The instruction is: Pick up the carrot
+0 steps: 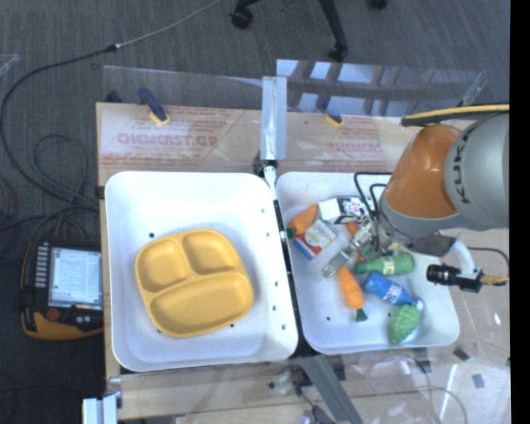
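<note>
My tabletop (190,141) is pale wood with faded red print, under clear sheeting. Two shallow white bins sit directly on it, touching side by side: left bin (124,273) and right bin (439,327). Blue clamp (151,106) grips the back edge at left.

Dark grey carpet (50,124) covers the floor across the top and left of the frame, with a thin black cable (33,70) curling over it at the upper left. At the top centre stand the wheeled legs of an office chair (331,21), and at the lower left a handheld control pendant (62,290) with a lit screen lies on the carpet. The counter (182,141) is pale wood under clear plastic sheeting with faint red lettering, evenly lit.
</note>
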Robot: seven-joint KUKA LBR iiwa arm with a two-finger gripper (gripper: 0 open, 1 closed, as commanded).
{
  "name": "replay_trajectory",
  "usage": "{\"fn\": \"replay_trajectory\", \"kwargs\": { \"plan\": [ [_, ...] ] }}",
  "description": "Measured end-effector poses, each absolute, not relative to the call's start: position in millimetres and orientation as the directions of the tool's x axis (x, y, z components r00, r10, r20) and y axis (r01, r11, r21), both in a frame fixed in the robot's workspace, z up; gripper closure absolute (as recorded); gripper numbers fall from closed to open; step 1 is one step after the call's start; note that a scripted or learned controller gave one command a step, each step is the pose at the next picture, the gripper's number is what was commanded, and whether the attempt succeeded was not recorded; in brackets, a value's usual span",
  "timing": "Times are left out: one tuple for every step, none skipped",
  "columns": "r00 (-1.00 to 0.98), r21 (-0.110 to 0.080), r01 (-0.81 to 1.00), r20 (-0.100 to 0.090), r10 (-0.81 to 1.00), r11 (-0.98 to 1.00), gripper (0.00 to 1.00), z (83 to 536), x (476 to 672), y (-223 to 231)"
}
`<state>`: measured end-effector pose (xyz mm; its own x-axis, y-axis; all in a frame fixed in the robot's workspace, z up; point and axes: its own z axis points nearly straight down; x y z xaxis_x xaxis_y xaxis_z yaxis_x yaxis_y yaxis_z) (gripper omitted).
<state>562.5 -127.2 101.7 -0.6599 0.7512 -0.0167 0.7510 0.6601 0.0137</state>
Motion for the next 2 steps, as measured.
{"fn": "replay_trajectory", "kwargs": {
  "plan": [
    [-0.545, 0.013, 0.838, -0.014, 0.838, 0.545, 0.0, 91.8, 506.9, -155.0],
    [-0.545, 0.018, 0.838, -0.013, 0.838, 0.545, 1.0, 101.6, 508.6, -153.0]
  ]
}}
